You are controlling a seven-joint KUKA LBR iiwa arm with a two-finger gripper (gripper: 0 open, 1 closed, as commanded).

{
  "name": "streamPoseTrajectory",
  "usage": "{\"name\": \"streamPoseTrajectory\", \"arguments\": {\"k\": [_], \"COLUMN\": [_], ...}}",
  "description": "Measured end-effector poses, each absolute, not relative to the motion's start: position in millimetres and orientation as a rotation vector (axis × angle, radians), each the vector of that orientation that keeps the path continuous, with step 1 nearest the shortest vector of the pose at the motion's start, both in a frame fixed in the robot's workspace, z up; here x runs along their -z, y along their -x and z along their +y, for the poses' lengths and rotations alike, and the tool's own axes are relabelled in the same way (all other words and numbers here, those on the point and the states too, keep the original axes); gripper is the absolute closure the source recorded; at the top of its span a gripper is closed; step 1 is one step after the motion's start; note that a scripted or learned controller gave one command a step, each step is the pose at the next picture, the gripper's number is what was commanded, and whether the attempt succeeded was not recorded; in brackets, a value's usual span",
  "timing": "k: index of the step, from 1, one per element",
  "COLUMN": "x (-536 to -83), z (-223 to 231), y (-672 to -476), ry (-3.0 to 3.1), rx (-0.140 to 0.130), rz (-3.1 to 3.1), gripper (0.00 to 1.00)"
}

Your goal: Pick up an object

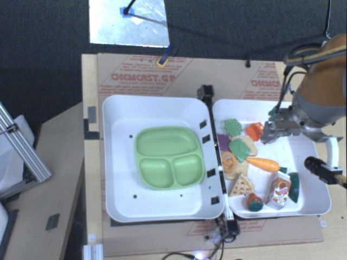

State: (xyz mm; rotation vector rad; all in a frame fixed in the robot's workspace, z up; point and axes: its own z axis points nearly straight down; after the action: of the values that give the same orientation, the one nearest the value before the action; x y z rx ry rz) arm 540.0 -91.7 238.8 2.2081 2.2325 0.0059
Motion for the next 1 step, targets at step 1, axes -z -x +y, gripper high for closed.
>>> {"name": "streamPoseTrajectory", "arguments": {"k": [1], "x": [-224.8], "z": [-41.0], "y": [-550.6], "ry": [-2.211], "rx": [-0.002], "rz": [2.231], "gripper": [1.0]}}
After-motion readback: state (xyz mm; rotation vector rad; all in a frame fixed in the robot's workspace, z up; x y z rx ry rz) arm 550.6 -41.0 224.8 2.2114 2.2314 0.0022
